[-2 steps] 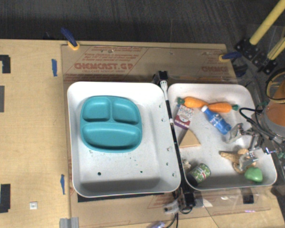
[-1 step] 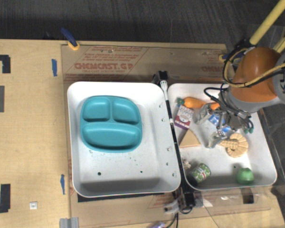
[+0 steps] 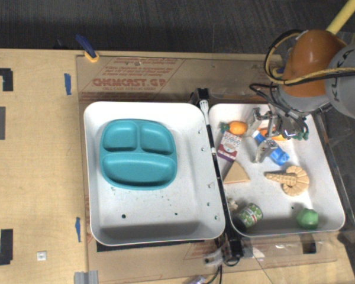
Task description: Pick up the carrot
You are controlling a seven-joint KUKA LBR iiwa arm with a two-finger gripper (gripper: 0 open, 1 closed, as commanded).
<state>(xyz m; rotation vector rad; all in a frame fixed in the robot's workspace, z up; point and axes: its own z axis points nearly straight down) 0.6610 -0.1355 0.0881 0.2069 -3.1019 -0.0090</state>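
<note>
The carrot (image 3: 238, 128) is a short orange piece with a small green end. It lies near the back left of the right bin (image 3: 331, 194). My gripper (image 3: 265, 144) hangs low over the back middle of that bin, just right of the carrot and apart from it. Below it lie a blue object (image 3: 278, 155) and a small orange-red bit, partly hidden by the gripper's metal parts. Nothing can be seen held in the gripper.
In the right bin lie a purple and white packet (image 3: 229, 146), a tan wedge (image 3: 237, 174), a wooden toy (image 3: 290, 179), a green can (image 3: 249, 213) and a green ball (image 3: 308, 218). The left bin (image 3: 106, 218) holds a teal divided plate (image 3: 139, 153).
</note>
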